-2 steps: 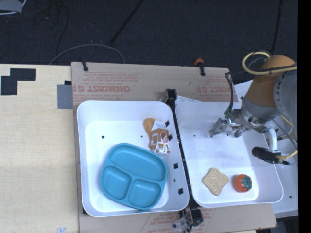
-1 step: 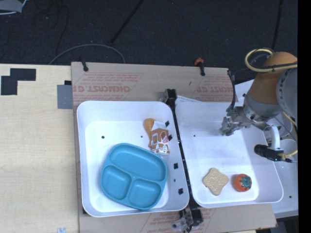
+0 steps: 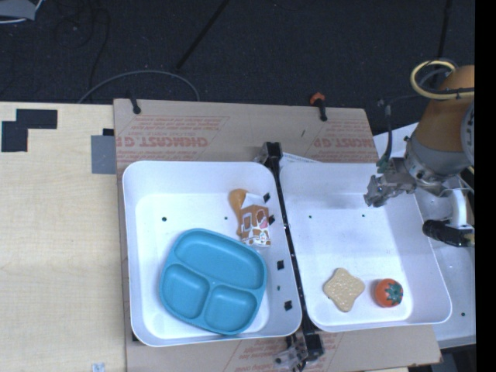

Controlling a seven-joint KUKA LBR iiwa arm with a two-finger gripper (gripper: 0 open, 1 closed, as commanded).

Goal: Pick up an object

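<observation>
We see blue divided plate (image 3: pixel 213 281) flat, left bin | patterned packet (image 3: pixel 253 225) just beyond it | tan cracker (image 3: pixel 342 289) near red tomato (image 3: pixel 388 293), right bin

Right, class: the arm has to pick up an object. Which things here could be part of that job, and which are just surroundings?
Part of the job:
pincer
tan cracker-shaped toy
red tomato toy
blue divided plate
small printed packet

Just surroundings:
left bin
right bin
cardboard sheet
wooden bench top
</observation>
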